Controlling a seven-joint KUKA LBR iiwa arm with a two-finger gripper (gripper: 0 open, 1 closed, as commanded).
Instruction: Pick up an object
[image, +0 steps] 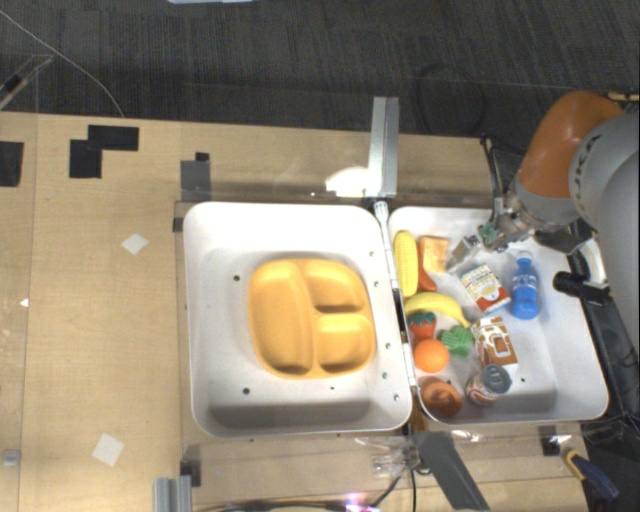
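At the near edge of the right bin (575, 395) we see a brown round item (441, 396) and a small can (489, 381) side by side. Just beyond them lie an orange (431, 355), a green broccoli-like piece (458, 340), a strawberry (422, 322) and a brown-and-white carton (496, 342). Further on, a banana (437, 304) curves across the left part of the bin, with a red-and-white carton (482, 286) and a blue bottle (524, 288) to its right. A yellow corn-like piece (405, 262) lies along the left wall beside an orange packet (433, 254). In the left bin (215, 300) a yellow divided tray (310, 315) sits on its own. At the far right corner of the right bin, the end effector (490, 236) hangs over the back rim; we cannot tell how it is set, and we see nothing in its grip. The wooden bench (90, 300) spreads out to the left.
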